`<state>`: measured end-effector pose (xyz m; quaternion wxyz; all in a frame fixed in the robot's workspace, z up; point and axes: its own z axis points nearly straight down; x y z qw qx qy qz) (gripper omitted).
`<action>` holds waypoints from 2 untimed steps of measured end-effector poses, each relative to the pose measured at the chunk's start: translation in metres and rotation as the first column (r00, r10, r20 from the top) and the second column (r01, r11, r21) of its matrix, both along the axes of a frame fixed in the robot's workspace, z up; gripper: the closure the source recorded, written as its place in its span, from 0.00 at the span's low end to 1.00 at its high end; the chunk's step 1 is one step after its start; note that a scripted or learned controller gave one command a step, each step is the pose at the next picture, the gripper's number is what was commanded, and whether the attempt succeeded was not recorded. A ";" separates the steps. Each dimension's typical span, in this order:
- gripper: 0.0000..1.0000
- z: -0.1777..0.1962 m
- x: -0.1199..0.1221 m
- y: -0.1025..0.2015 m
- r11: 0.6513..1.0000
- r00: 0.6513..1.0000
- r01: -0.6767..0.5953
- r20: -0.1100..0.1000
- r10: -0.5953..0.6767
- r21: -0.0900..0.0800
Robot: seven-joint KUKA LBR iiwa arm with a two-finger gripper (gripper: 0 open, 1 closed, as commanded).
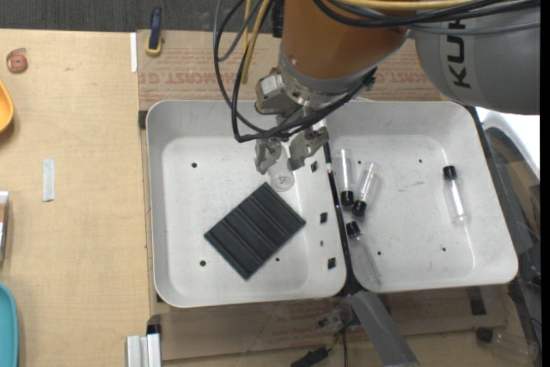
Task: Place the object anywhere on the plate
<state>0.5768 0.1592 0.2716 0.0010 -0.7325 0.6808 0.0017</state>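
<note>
Now | pincer [284, 157] over left bin [172, 211], centre frame, fingers closed on a clear vial [281, 178] just above dark ribbed plate [254, 229] | vial judged light, rigid, slick, breakable; grip mid-barrel | spare vials [359, 185] right bin [412, 262].

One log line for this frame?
arm: over left bin | pincer: above vial, near plate corner | vial: off plate | right bin: other vials | place: pending

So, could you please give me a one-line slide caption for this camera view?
Tool above the left bin, holding a clear vial just above the black plate's upper corner; more vials in the right bin.
</note>
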 end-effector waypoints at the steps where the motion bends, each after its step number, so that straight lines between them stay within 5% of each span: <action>1: 1.00 0.017 0.026 -0.028 0.999 0.999 -0.044 0.003 0.044 0.000; 2: 1.00 -0.016 0.080 0.025 0.995 0.995 -0.100 0.002 0.100 0.001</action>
